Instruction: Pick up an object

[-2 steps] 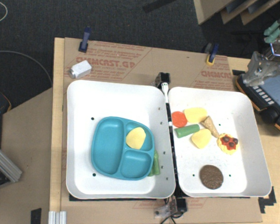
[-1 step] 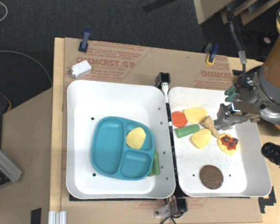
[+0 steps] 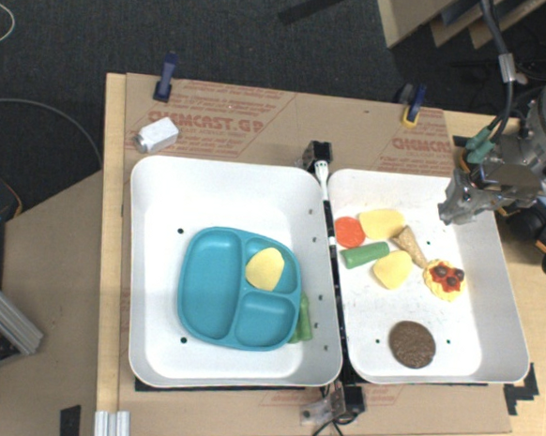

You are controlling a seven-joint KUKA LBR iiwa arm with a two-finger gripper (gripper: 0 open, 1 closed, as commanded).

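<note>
My gripper (image 3: 454, 210) hangs over the far right part of the right bin (image 3: 493, 286), above and to the right of the toy food. In that bin lie a red tomato slice (image 3: 349, 232), two yellow pieces (image 3: 381, 222) (image 3: 391, 269), a green pickle (image 3: 363, 255), a tan cone (image 3: 411, 244), a small pizza slice (image 3: 444, 278) and a brown cookie (image 3: 413, 344). Nothing shows between the fingers.
The left bin (image 3: 161, 204) holds a blue divided plate (image 3: 213, 288) with a yellow piece (image 3: 265, 269) on it and a green item (image 3: 303, 320) at its right edge. A white block (image 3: 156, 135) lies on the cardboard behind the bins.
</note>
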